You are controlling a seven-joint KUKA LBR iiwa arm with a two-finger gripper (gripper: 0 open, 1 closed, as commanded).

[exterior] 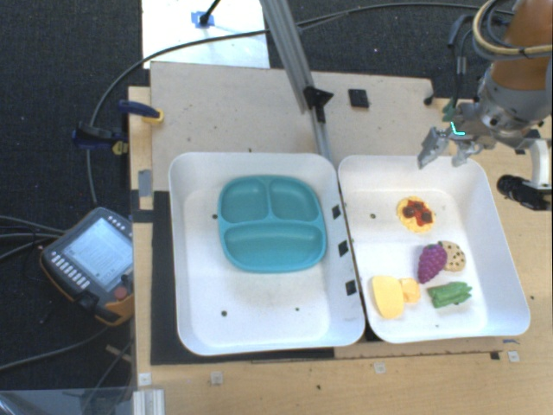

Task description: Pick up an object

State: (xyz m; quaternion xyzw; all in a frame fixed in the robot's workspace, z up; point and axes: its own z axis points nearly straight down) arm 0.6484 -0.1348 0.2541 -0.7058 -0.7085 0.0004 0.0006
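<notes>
Two white bins sit side by side. The left bin (pixel 194 318) holds one teal divided plate (pixel 271 223). The right bin (pixel 492 258) holds five toy foods (pixel 428 262), clustered toward its near half. The gripper (pixel 448 150) hovers released, grasping nothing, over that bin's far rim.

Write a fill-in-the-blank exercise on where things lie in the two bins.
1. The teal divided plate lies in the ____ bin.
2. The toy grapes are coloured ____.
3. The gripper hangs over the far rim of the ____ bin.
4. The green toy vegetable lies to the ____ of the yellow toy in the camera view.

Missing words: left; purple; right; right
</notes>
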